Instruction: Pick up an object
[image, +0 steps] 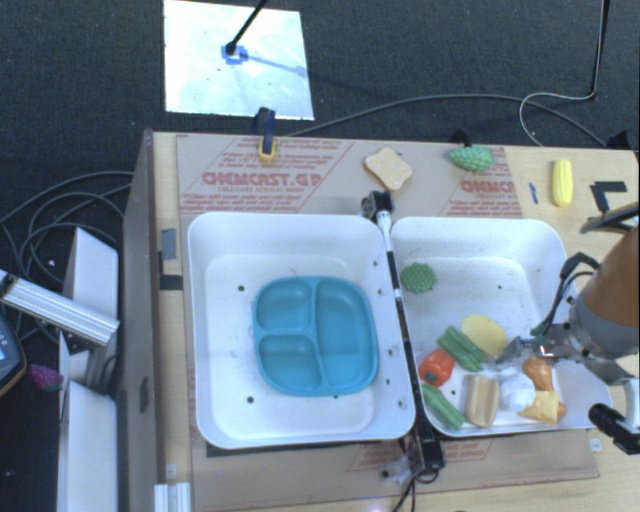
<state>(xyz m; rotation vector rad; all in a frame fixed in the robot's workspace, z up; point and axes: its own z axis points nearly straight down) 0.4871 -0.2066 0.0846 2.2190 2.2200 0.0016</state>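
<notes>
Down at the near right corner of the right bin (470, 232), low over a cluster of toy food, hangs the gripper (530, 350), reached in on the grey arm (608, 312). Cannot tell from this slant whether open or closed, and nothing visibly clasped. Judged to be at the approach-and-descend step, with no lift yet. Likeliest target, as a guess: the small orange piece (540, 373) just beneath the tool, touching a white lump (518, 396) and just beside a yellow wedge (546, 407). Close by, a tan block (482, 398), a long green pod (461, 346) lying against a yellow piece (484, 329), and a red pepper (436, 367). Well apart near the divider, a round green item (417, 278). Over in the left bin (225, 250), a blue divided plate (315, 335), not involved. Next move calls for settling squarely astride one piece instead of the seam between neighbours, closing firmly, then rising straight up. Risk, given the crowding: nudging the wedge or lump aside, or closing on nothing.
</notes>
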